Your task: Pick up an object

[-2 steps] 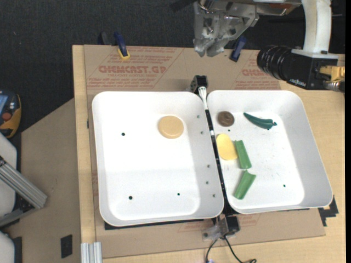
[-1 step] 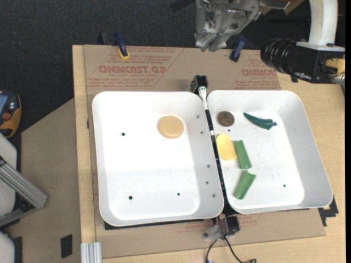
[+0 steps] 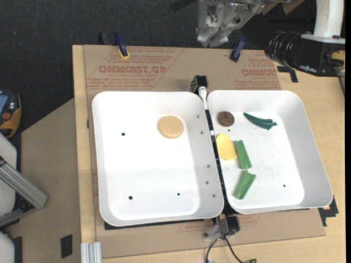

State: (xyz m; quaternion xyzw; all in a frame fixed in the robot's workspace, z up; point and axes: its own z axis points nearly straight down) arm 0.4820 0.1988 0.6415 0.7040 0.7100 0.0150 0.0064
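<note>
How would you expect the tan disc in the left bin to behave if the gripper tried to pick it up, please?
The tan disc looks flat and low, so fingers may struggle to get under its edge. It probably slides on the smooth white bin when pushed. Lying flat, it seems unlikely to roll.

Disc [image 3: 171, 127] in left bin [image 3: 109, 163], five items in right bin [image 3: 296, 147] (four clustered beside the divider), gripper [image 3: 216, 26] behind both bins

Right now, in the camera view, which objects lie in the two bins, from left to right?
Tan round disc → yellow piece → upper green block → dark teal curved piece. The brown round piece and lower green block overlap these horizontally.
</note>
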